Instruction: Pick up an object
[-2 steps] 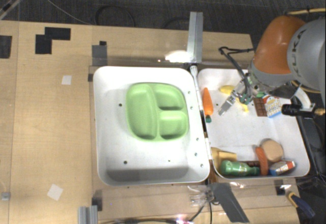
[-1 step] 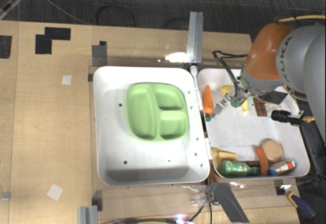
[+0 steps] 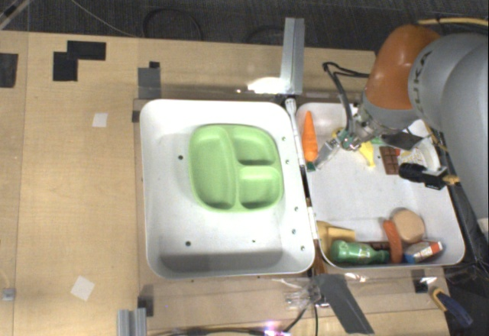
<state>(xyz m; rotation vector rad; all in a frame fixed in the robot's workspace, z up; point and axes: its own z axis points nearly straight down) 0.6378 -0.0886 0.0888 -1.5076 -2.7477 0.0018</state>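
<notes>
My gripper (image 3: 327, 153) hangs low over the back left part of the right bin (image 3: 348, 197), reaching in from the right under the grey arm with its orange band (image 3: 397, 75). An orange carrot (image 3: 309, 136) lies just left of the gripper, along the bin's left wall. A small yellow piece (image 3: 370, 152) lies right behind the gripper, with a brown bar (image 3: 390, 162) next to it. I see nothing held in the gripper.
The left bin (image 3: 164, 197) holds a green divided plate (image 3: 233, 166). Along the right bin's front edge lie a green bottle (image 3: 359, 253), a yellow wedge (image 3: 336, 234), a red sausage (image 3: 393, 241), a brown bun (image 3: 408, 224) and a small tube (image 3: 425, 251).
</notes>
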